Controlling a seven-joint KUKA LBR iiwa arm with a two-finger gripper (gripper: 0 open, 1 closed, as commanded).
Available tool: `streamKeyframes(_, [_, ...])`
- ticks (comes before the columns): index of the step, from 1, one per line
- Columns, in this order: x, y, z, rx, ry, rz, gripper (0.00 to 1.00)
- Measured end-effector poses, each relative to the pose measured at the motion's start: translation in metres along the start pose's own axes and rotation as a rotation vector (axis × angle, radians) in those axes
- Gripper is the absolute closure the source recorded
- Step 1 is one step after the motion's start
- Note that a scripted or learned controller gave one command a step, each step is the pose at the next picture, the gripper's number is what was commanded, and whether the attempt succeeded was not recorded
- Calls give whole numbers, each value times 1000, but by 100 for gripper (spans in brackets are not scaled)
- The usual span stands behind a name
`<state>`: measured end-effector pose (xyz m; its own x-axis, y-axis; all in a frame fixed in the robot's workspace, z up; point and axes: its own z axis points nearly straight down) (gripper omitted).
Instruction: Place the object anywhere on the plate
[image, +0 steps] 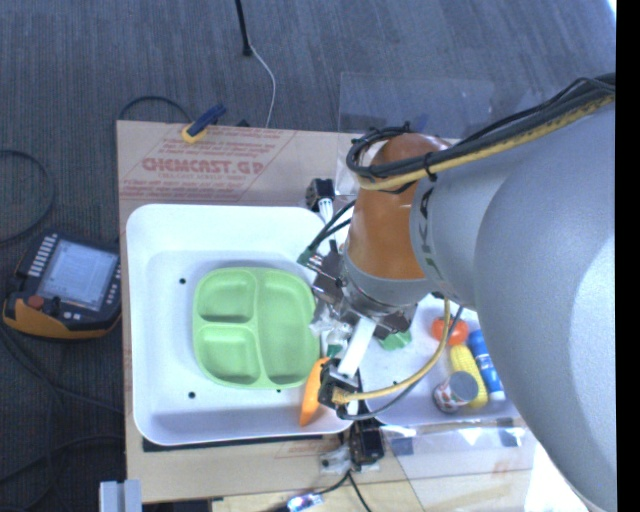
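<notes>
Inside the left white bin (160, 240) a glossy green three-compartment plate (255, 325) is lying; an orange carrot-shaped object (312, 395) is resting just beside its right corner, where the gripper (335, 385) is hovering, jaw state unclear; bottles (470, 365) are crowding the right bin.

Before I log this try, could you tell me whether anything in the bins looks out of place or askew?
An orange carrot-shaped object lies tilted at the green plate's lower right edge, mostly on the white bin floor rather than in a compartment. The end effector sits right beside it.
</notes>
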<state>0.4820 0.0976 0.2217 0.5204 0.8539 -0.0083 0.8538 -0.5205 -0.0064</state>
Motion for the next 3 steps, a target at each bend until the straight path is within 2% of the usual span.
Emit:
streamKeyframes(2, [-1,-2,-16,9,-11,-3,100])
streamKeyframes(3, [-1,-2,-16,10,-11,-3,0])
